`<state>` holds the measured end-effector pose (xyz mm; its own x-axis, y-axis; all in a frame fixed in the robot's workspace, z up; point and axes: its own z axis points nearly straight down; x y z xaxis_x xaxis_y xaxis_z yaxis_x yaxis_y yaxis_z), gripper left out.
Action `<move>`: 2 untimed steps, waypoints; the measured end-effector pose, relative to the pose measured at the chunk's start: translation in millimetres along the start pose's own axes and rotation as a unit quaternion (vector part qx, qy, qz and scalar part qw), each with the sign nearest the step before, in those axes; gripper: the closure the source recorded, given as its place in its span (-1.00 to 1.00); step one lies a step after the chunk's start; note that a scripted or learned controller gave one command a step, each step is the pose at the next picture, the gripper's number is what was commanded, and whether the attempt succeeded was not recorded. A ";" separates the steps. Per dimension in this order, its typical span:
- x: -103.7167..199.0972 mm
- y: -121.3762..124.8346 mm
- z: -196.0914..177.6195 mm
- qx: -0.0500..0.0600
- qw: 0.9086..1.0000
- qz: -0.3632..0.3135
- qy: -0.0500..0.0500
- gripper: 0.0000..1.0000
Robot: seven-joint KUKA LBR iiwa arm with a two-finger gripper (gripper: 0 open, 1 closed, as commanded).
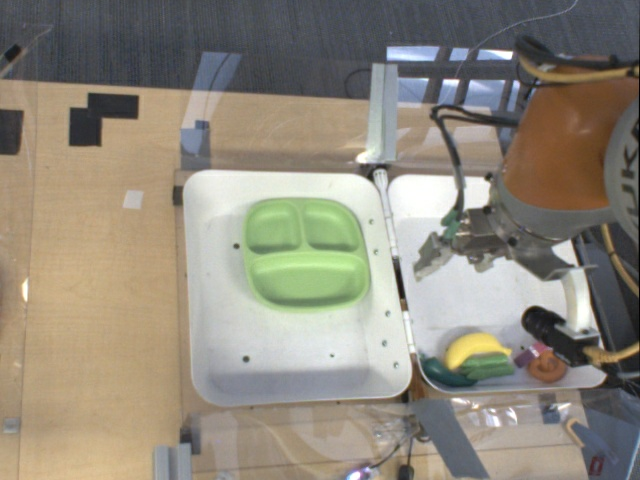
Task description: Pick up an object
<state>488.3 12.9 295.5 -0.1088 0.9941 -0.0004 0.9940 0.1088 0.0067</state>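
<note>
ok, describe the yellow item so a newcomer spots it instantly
Look in the right-hand white bin, at its near edge. In the cluster of toys there, the banana lies on a green item; it is the only yellow, curved piece.

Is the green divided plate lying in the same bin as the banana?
No: the green divided plate lies in the left bin, while the banana lies in the right bin.

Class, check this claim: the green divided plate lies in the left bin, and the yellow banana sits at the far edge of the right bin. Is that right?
Not quite. The camera view shows the banana at the near edge of the right bin, beside other small toys. The green divided plate does lie in the left bin.
</note>
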 end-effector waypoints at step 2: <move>52.4 8.2 110.9 0.002 0.999 -0.032 0.001 -1.00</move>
